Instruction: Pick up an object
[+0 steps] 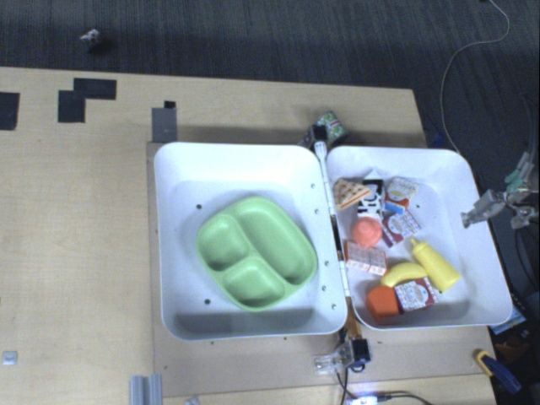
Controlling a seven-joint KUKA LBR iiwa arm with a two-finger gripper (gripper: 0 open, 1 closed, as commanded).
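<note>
The right bin (pixel 472 302) holds a heap of small toy foods. Among them are a yellow bottle (pixel 434 264), a banana (pixel 402 273), an orange block (pixel 382 303), a pink ball (pixel 367 232), a waffle-like cracker (pixel 348 192) and several printed packets (pixel 402 224). My gripper (pixel 496 202) is at the far right of the camera view, over that bin's right rim and apart from the heap. Nothing is visibly held in it.
The left bin (pixel 177 226) carries a green divided plate (pixel 256 250). A small green-labelled item (pixel 327 128) lies on the bench behind the seam between the bins. Clips and wires (pixel 348 357) sit at the front edge.
</note>
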